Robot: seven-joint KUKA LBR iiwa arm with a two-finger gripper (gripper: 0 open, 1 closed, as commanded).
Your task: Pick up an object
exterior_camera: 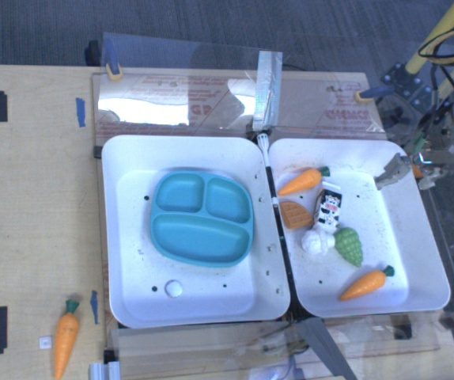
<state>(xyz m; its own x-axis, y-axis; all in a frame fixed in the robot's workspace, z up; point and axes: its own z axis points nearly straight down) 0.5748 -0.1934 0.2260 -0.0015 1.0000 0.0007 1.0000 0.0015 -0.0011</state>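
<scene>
You can see the gripper (391, 172) at the far right rim of the right bin (425, 252); you cannot tell if it is released or clenched, and nothing sits in it. So the job is not done yet; no toy is lifted, and the whole pick is still left to do.

Take the black-and-white toy (330, 208) as your mark, in the middle of that bin; a carrot (300, 181) lies just above and left of it; a brown piece (295, 214) lies just to its left; a white lump (315, 242) and a green toy (349, 246) lie just below it; a second carrot (365, 283) lies further down and right. The gripper hangs well to the right of your mark, apart from every toy.
</scene>
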